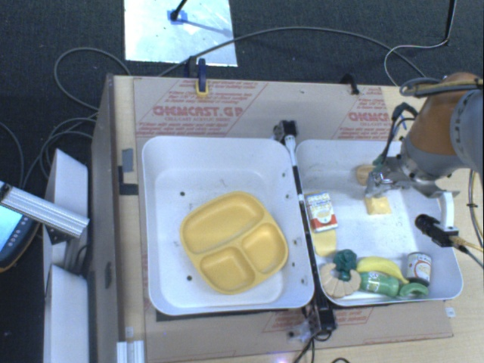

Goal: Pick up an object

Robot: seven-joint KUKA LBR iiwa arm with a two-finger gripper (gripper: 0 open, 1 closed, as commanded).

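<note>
Reaching in from the right, the grey arm hangs its claw (pixel 380 181) low over the right shallow white bin (pixel 446 282), just above a pale yellow block (pixel 378 204); whether it is apart or together I cannot tell. Left of the claw sits a red-and-white carton (pixel 321 211), farther left a yellow sectioned plastic tray (pixel 234 241) in the left white bin (pixel 162 203). Both bins rest on the cardboard-topped table (pixel 227 108), dark carpet (pixel 60 13) and cables around it.
</note>
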